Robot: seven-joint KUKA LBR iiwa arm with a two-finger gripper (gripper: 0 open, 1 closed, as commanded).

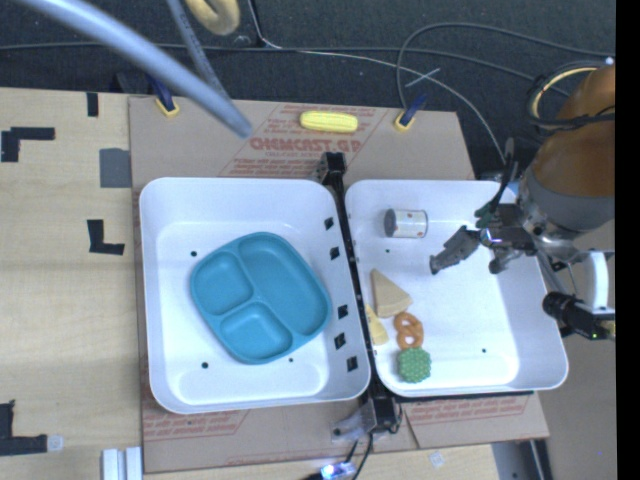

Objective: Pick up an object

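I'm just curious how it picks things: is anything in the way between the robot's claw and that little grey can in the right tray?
Nothing visible is. The gripper hangs over the right bin, and the bare white floor lies between it and the grey can. The cheese wedge, pretzel and green piece sit lower down, off that line.

From my seat, the right bin's (520, 368) right half lies open floor, while the cylinder (406, 223), cheese wedge (389, 293), pretzel (407, 329) and green ball (414, 365) crowd its left side.
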